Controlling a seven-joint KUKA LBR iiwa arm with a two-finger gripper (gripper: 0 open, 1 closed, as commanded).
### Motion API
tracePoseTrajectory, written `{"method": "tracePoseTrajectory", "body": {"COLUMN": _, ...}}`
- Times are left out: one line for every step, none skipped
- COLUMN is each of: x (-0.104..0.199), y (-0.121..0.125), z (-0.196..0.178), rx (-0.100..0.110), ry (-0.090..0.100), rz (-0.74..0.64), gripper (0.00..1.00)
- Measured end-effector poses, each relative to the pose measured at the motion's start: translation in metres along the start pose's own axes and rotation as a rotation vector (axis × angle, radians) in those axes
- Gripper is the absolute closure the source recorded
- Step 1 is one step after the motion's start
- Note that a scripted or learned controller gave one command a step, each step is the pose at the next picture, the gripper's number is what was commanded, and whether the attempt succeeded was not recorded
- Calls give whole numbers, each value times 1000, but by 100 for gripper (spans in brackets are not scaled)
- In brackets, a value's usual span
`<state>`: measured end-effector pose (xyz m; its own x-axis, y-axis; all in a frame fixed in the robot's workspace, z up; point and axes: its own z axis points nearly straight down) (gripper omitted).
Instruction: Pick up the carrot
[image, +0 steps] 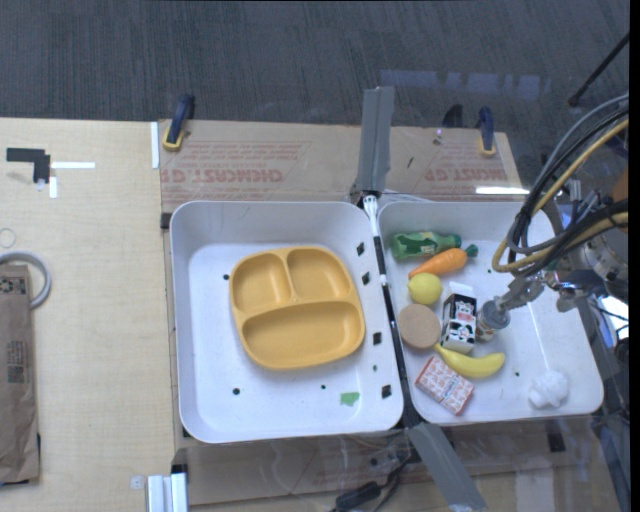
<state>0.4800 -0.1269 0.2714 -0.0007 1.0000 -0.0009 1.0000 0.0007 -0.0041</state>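
While the pincer (492, 320) sits low by the banana (471, 361), grip state unclear, the carrot (439, 263) lies orange, tapered, green-tipped, beside the green bottle (424, 243).

Glossy plastic carrot (440, 263) (smooth), matt yellow plastic plate (297, 306).

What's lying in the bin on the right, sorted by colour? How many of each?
Green: 1, bottle
Orange: 1, carrot
Yellow: 2, lemon, banana
Tan: 1, round disc
Red: 1, packet
White: 2, carton, wad
Total: 8
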Motion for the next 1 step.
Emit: {"method": "tracePoseTrajectory", "body": {"x": -1, "y": 0, "z": -8, "rx": 3, "ry": -1, "rz": 1, "gripper": 100}}
